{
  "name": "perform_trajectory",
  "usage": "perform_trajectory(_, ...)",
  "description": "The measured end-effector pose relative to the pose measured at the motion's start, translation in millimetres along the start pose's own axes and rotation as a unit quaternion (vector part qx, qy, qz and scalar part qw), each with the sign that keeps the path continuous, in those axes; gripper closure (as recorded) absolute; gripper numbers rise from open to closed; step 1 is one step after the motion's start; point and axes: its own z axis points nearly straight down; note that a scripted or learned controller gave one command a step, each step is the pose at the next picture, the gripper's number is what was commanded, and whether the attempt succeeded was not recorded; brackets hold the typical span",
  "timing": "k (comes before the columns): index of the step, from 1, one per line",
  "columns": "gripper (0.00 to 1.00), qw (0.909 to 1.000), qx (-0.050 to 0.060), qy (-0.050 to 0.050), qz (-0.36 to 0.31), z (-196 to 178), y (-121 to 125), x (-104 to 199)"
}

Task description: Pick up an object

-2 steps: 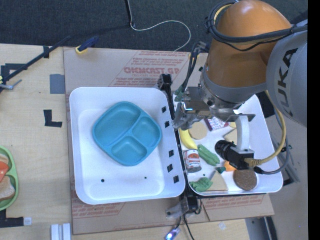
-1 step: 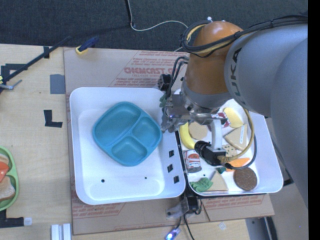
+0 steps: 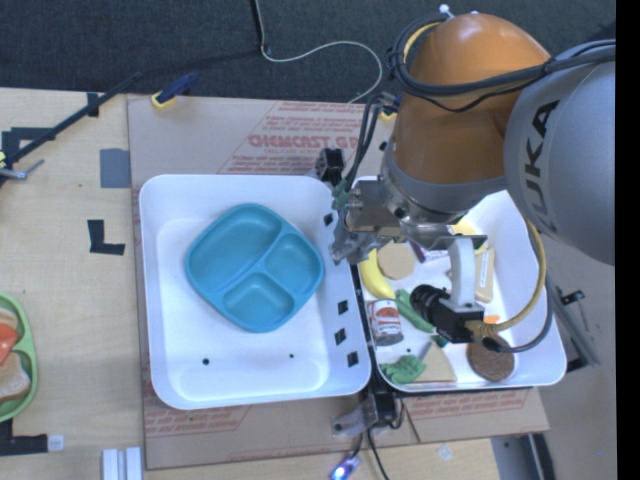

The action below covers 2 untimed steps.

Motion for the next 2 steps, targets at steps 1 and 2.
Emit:
perform_trajectory(1, 1.0, 1.0, -0.002, -0.002, 0.006, -82, -7, -94)
perform_trajectory(2, 1.0, 1.0, 0.009, -0.002, 0.001, 32, -9, -52)
